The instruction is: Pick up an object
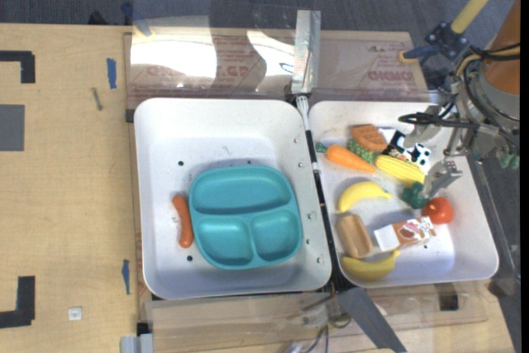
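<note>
nearest the camera, the worktop (58,202) edge runs along the bottom, with the two white bins side by side on it. in the right bin (471,252) a banana (369,264) lies closest to the front rim, with a bread roll (355,234) just behind it and a small white and orange carton (403,233) to its right. a red tomato (440,210) sits beyond the carton, near the bin's right side, and a second yellow fruit (364,194) lies near the divider. the gripper (440,176) hangs over the right part of this bin, just above and left of the tomato, with a green piece (413,196) beside its tip; i cannot tell how the fingers stand, and nothing shows between them. further back lie a corn cob (400,169), a carrot (350,159), and a brown piece (369,136) by the far wall. in the left bin (165,128) a teal divided tray (245,215) fills the middle, with an orange sausage (183,220) touching its left edge
</note>
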Tool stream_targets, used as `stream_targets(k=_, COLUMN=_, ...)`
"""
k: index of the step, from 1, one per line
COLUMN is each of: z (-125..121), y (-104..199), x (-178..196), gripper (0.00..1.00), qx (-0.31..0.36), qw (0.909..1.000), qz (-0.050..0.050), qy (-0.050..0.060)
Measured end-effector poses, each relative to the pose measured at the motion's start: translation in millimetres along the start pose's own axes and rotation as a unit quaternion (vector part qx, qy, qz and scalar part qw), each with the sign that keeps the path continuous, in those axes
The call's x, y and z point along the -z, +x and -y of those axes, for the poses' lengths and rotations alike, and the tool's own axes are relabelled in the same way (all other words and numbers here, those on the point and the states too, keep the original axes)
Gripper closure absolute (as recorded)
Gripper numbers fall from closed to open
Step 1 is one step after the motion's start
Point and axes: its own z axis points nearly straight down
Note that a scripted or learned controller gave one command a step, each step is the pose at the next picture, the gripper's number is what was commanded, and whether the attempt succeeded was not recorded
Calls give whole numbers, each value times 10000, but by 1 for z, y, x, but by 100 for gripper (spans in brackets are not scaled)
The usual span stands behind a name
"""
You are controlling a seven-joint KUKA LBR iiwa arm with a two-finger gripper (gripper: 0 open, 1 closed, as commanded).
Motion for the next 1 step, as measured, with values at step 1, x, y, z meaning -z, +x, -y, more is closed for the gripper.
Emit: stream_targets(k=1, z=16, y=-42, x=-118, gripper=0, qx=-158, qw=9999, qz=-62, qy=-14)
